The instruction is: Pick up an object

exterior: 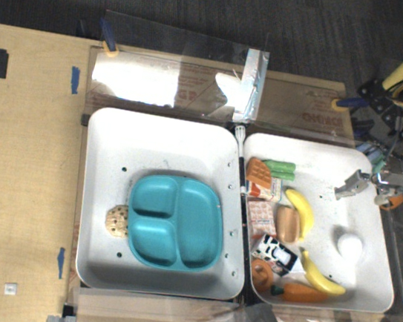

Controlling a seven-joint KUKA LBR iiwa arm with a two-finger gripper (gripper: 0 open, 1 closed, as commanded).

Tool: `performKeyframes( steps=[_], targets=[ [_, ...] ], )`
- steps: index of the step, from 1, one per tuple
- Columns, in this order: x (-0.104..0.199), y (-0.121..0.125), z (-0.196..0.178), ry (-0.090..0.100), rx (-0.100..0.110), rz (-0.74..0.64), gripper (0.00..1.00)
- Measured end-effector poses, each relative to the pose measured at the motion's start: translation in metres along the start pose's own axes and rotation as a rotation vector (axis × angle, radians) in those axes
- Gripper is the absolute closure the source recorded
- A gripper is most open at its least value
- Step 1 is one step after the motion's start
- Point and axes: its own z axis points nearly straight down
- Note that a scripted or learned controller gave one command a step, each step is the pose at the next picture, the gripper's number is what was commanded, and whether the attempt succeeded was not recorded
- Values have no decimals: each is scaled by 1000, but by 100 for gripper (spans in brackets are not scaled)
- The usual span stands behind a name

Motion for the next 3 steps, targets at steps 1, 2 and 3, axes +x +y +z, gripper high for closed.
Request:
performKeyframes(
  steps=[1, 2, 3],
  targets=[
    [59, 6, 105, -2, -8, 21, 0],
    [59, 7, 93, -3, -11, 22, 100],
    [153, 34, 2, 2, -12, -34, 100]
  ],
)
